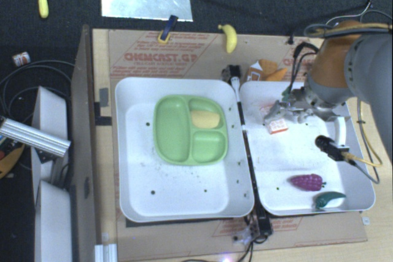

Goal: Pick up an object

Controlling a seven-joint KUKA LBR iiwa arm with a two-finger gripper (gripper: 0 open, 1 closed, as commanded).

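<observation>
On the worktop [184, 52], in the right bin [362, 193], the tool [274, 115], jaws apparently open, is approaching the small red-white box [277, 126]; next it must descend and close.

Green divided plate [184, 141]; yellow block [206, 119]; purple grapes [306, 181]; red-and-white box [277, 126]; teal toy [330, 199]; white bins [138, 150].

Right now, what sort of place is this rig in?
Probably a robotics lab: two white bins on a cardboard-covered bench, toy food like plastic grapes, loose cables on dark carpet.
</observation>
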